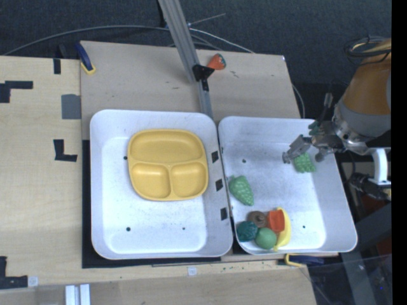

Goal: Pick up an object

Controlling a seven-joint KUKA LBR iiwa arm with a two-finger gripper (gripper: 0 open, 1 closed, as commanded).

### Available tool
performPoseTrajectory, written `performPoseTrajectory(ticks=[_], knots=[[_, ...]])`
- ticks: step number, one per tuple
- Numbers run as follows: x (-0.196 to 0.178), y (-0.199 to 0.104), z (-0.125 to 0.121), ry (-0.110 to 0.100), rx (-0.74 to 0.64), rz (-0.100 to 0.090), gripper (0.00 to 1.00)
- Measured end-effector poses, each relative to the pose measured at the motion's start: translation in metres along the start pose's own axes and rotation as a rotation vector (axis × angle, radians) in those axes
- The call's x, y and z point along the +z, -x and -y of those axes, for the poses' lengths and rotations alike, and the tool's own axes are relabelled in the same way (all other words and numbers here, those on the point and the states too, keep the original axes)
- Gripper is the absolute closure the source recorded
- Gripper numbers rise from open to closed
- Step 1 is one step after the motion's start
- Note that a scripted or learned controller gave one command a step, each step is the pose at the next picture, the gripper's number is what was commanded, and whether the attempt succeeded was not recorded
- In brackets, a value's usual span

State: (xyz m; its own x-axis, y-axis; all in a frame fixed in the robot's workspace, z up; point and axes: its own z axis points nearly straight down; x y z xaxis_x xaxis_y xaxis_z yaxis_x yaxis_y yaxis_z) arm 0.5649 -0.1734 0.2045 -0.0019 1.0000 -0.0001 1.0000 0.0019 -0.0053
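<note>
Green and knobbly, a small toy (304, 164) was seen directly beneath the gripper (306, 152), touching or just under its tips in the right bin (331, 227). Whether the pincer was released or clenched could not be told.

Two white bins (102, 170) sit side by side. One yellow divided plate (168, 164) lies in the left. The right holds about six small toy foods (261, 226) (four clustered, so that count is uncertain).
</note>
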Motion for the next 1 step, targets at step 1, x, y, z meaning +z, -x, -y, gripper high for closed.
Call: performPoseTrajectory(ticks=[1], knots=[[0.0467,0.0062,0.0036,-0.001,0.001,0.000,0.00]])
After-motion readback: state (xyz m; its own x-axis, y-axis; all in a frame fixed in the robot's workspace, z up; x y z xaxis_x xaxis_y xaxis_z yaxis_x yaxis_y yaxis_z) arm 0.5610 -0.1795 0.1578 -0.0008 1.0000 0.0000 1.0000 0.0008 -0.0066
